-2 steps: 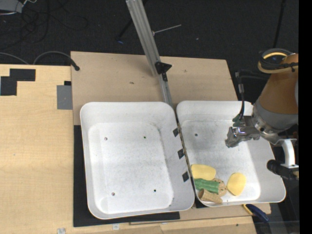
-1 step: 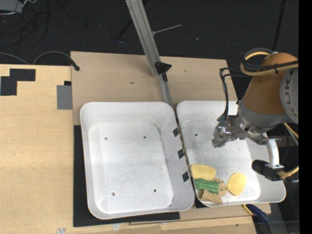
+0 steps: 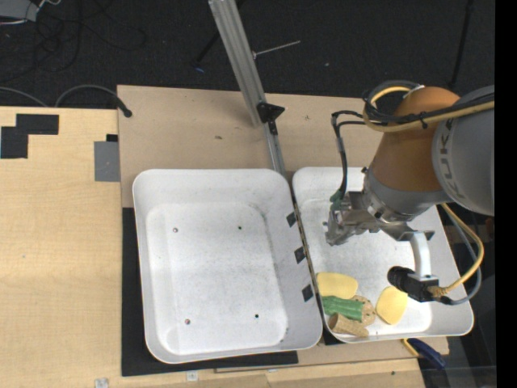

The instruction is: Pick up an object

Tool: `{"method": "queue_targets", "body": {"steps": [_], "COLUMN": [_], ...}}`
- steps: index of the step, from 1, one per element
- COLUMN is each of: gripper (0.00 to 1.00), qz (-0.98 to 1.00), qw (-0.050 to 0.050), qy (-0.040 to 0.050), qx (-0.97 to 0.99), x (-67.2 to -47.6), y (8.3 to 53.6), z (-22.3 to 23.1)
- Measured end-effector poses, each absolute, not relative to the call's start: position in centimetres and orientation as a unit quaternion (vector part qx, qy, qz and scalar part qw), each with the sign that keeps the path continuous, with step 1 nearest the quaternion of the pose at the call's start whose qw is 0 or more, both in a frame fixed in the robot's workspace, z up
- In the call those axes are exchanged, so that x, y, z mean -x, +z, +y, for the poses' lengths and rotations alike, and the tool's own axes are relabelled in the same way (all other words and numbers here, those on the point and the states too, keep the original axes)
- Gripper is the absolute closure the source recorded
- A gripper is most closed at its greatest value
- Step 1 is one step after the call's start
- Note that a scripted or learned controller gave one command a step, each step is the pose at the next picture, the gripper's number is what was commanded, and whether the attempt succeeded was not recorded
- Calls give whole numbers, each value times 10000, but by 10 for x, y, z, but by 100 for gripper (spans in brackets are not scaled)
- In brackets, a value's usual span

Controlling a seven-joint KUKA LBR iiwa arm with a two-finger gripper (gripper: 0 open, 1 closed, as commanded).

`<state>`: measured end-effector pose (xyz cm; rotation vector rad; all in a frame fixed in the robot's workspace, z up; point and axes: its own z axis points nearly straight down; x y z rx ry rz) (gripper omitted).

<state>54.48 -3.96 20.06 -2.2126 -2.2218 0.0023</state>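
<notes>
My gripper (image 3: 338,231) hangs over the middle of the right bin (image 3: 317,183), below the orange wrist band. Nothing shows between its fingers. Near the bin's front lie several objects: a yellow oval piece (image 3: 337,284), a green piece (image 3: 342,305) just in front of it, a tan piece (image 3: 350,324) at the front rim, and a round yellow piece (image 3: 393,304) to the right. They lie in front of the gripper, apart from it.
The left bin (image 3: 212,261) sits beside the right one, with black clips (image 3: 300,255) along the shared rim. A slanted metal rail (image 3: 242,59) rises behind the bins. A black cable end (image 3: 412,282) hangs near the round yellow piece.
</notes>
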Motion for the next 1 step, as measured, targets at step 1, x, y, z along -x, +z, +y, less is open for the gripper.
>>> {"method": "queue_targets", "body": {"steps": [1], "gripper": [100], "qz": [-7089], "qw": [19], "qy": [2], "qx": [7053], "x": [-546], "y": [207], "z": [15]}}
